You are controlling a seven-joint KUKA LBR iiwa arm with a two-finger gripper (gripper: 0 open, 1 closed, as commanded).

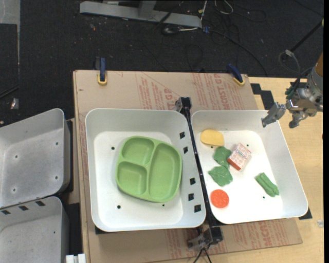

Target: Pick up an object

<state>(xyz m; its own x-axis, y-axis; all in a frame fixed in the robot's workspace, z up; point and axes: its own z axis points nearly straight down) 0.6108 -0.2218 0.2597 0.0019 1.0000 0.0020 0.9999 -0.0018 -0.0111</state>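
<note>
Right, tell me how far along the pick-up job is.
Nothing looks done yet. The gripper hangs open over the upper right corner of the right bin, with nothing between its fingers. All the pieces lie in that bin: yellow piece, small carton, two green leaves, orange disc, green stick. Left to do: come down, close on one, lift.

A brown cardboard sheet with red print (154, 92) covers the bench. Two clamps, one at the left (102, 71) and one at the right (236, 74), sit on its far edge. Perforated white metal panels (31, 149) lie to the left. Dark cables (247, 36) run across the black floor beyond, beside what appears to be a grey metal bar (139, 13).
</note>
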